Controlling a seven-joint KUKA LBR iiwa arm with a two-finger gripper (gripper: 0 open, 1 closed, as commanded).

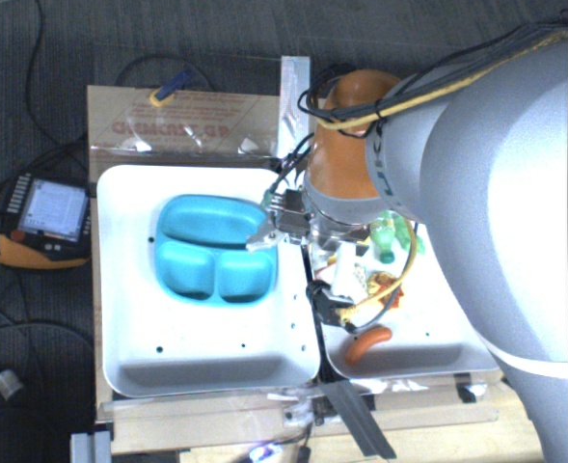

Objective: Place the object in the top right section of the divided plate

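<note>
Blue divided plate (213, 249) in left bin (129, 355) — empty

Dark grey carpet (52, 56) covers the floor, with black cables (33, 13) trailing across it. A handheld control pendant (42, 215) lies well left of the gripper (308, 249), beside the bench.

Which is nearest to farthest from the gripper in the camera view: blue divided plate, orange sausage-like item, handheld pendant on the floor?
Taking the gripper as the metal end at the left bin's right edge:
1. Blue divided plate, left bin, right beside the gripper's tip.
2. Orange sausage-like item, right bin's front edge, below and right of it.
3. Handheld pendant, on the floor, far left.
</note>
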